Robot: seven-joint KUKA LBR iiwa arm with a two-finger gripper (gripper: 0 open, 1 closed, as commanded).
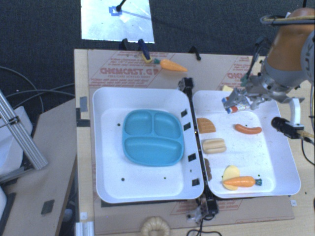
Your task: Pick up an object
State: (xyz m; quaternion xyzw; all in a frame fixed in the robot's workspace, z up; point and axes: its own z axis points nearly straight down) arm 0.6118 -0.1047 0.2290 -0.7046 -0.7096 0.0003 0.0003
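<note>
My gripper (234,104) hangs over the back left part of the right bin (280,156), on the grey arm with the orange band (290,48). Just below and to its right lies an orange-red sausage (248,129). A toast-like brown slice (205,126) and a pale hot dog bun (213,145) rest near the bin's left wall. At the front, a carrot (241,182) lies against a yellow piece (230,171). A small yellow item (226,88) peeks out at the back wall behind the gripper.
The left bin (106,146) holds a blue divided plate (151,136). Another carrot (171,65) lies on the cardboard behind the bins. A dark brown strip (207,169) sits by the divider. A beige ring (155,226) lies in front of the bench.
</note>
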